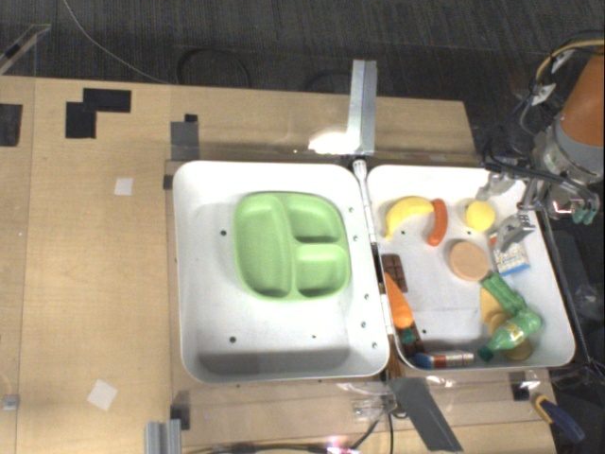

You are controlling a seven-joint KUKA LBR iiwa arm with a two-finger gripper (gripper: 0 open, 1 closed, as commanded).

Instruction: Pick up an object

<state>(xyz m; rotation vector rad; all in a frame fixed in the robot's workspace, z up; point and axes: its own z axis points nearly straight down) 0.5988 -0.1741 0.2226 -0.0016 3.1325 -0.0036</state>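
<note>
Objects for picking sit in the right bin [558, 348], none of them between the fingers. The hand [515, 227] hangs over the bin's upper right part, fingers apart, with nothing clamped. The arm [577, 130] enters from the right edge, orange band visible above the wrist.

Just beside the hand, to its left: a yellow lemon [480, 216]. Below the hand: a small blue-and-white packet [511, 263], and left of that a round tan disc [467, 261]. Whether the fingertips touch the packet, I cannot tell.

Further left, near the bin's top: a banana [406, 213] with a red-orange sausage [437, 222] just beside it on the right.

Lower right corner of the bin: a green bottle-like thing [508, 298] lying over a yellow item, and a second green-and-yellow toy [511, 335] below it.

Along the bin's left wall: a dark brown bar [395, 274], then a carrot [400, 305] below it. Along the bottom wall: a marker or pen [444, 357], lying flat.

Left bin [203, 348]: holds a green divided tray [288, 244], set near its centre, well apart from the hand.

Both bins rest side by side on the wooden desk [85, 253]. A metal bracket [363, 107] stands at the top where the bins meet.
</note>
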